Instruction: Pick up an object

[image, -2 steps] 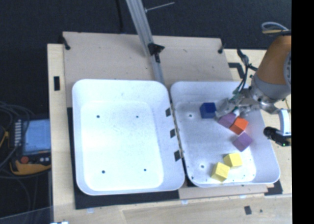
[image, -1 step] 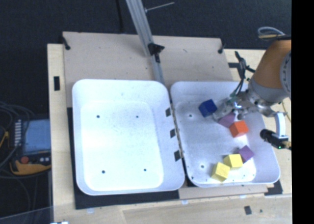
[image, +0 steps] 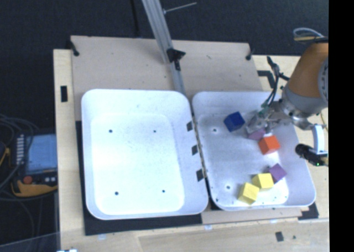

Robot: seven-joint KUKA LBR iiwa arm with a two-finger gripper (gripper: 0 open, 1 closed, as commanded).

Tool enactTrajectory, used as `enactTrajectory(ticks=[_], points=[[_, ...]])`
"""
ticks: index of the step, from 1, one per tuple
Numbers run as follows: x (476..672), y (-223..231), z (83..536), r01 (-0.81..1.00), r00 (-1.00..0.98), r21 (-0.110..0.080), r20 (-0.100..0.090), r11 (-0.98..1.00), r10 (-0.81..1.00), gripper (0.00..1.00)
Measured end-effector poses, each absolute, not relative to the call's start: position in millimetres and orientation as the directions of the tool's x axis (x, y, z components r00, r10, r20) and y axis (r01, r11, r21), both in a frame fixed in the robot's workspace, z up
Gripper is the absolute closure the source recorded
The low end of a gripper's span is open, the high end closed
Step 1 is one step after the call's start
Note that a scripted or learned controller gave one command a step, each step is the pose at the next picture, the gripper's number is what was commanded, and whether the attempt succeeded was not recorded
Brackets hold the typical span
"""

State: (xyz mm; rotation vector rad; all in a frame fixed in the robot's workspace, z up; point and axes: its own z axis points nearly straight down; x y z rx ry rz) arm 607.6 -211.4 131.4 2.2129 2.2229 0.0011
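The right bin [image: 221,190] holds several small blocks. A blue cube [image: 234,121] lies near its upper middle, with a pale purple block [image: 256,133] just to its right. An orange cube [image: 269,144] sits below that. Toward the bin's front lie a purple block [image: 277,171] and two yellow cubes [image: 263,180] [image: 248,192]. My gripper [image: 260,121] reaches in from the right and hangs low over the pale purple block, between the blue cube and the orange cube. Nothing visibly sits between its fingers.
The left bin [image: 135,151] stands beside the right one, sharing a middle edge with dark clips [image: 195,150]. A grey metal post [image: 160,24] rises behind the bins. The arm's orange band [image: 308,74] looms over the right bin's far corner. A cable [image: 274,77] trails near the wrist.
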Motion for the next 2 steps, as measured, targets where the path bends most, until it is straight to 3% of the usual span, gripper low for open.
enactTrajectory(ticks=[2], points=[[605.5, -215, 220, 1.0, -0.009, 0.005, -0.002, 0.009, 1.0, 1.0]])
